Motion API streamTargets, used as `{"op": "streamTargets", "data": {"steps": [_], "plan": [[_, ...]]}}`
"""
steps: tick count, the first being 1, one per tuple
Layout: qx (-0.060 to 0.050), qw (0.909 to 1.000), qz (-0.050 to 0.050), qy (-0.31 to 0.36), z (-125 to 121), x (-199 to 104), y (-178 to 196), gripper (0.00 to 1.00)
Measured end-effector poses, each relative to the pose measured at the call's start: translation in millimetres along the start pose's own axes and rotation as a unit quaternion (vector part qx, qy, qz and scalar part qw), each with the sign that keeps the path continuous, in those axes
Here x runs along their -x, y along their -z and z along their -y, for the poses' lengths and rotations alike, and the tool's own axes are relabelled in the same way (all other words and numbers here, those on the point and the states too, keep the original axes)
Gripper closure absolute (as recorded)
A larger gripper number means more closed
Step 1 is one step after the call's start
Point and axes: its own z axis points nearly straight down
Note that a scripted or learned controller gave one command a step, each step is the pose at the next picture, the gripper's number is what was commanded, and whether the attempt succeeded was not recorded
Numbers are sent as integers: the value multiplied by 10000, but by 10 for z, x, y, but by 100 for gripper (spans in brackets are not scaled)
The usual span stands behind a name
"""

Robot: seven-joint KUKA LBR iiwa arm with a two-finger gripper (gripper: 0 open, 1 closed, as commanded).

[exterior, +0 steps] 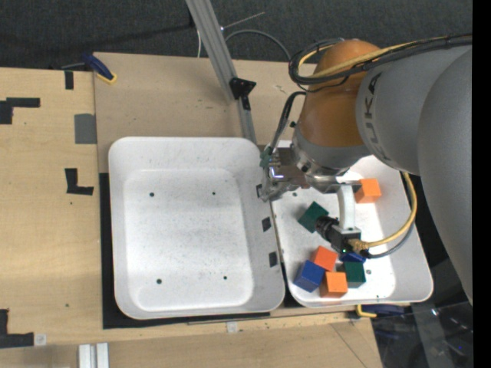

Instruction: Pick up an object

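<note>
Pincer (272, 181) on the grey arm (430, 106) hangs at centre frame, over the left rim of the right bin (410, 286), close to the seam between the two trays. Whether it is released or clenched cannot be told from this angle, and nothing is seen in its grasp.

The nearest candidate for the pick is a dark green block (311, 216), just to the pincer's lower right and apart from it. Further toward the lower right, a blue block (309, 276), a small orange block (325, 257), a second orange block (335, 284) and a teal block (354, 272) lie bunched together, crowding that would likely hamper a clean grab. A lone orange block (369, 189) sits at right with room around it.

The left bin (115, 159) spreads across the left of the frame. With every block in the right bin, the arm works there, but at the rim it appears lined up on none of them and no pick has been made.
</note>
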Motion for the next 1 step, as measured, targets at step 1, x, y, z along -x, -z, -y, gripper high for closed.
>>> {"op": "streamTargets", "data": {"steps": [1], "plan": [[-10,10000,1,3,241,-498,121,100]]}}
